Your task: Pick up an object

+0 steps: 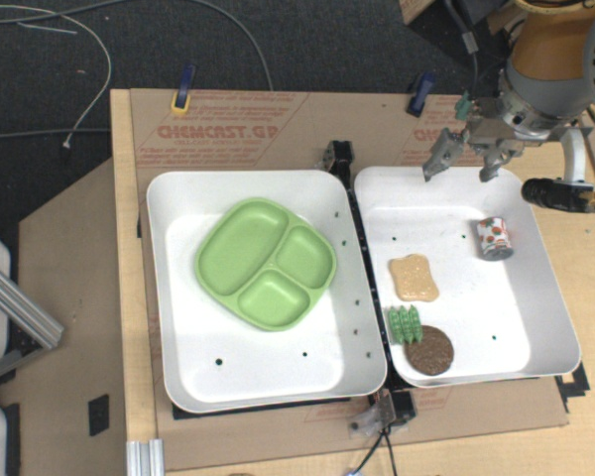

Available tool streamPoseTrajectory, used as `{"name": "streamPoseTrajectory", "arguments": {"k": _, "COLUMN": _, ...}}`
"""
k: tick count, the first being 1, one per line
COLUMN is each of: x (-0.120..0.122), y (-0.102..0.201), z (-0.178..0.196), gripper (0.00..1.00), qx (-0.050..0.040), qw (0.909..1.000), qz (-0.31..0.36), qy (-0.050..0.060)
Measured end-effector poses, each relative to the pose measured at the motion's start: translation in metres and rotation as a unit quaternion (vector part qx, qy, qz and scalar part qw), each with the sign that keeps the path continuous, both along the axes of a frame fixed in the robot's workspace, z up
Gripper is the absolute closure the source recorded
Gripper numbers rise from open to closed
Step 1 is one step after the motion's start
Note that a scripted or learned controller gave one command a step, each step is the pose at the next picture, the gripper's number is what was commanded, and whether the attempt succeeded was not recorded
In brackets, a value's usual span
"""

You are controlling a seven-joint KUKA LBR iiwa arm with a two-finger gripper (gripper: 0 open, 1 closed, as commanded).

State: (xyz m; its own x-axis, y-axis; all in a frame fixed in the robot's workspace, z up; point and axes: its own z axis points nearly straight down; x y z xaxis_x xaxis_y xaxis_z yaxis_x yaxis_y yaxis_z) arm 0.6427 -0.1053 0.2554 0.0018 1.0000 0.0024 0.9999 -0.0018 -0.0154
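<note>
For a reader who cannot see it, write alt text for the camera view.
The gripper, fingers spread open and holding nothing, hovers over the right bin's far edge. That bin holds a small can, a slice of toast, a green toy and a brown disc; the left bin holds a green divided plate.

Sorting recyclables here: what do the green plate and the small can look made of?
Green plate: likely plastic, going by its uniform colour, soft sheen and moulded compartments. Small can: probably metal with a printed label, or a plastic toy; too small to tell.
</note>
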Motion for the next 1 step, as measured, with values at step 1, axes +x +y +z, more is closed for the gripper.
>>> {"name": "streamPoseTrajectory", "arguments": {"k": 1, "x": 0.0021, "y": 0.0003, "z": 0.0085, "gripper": 0.0, "qx": -0.0007, "qw": 1.0, "qz": 0.001, "qy": -0.007}}
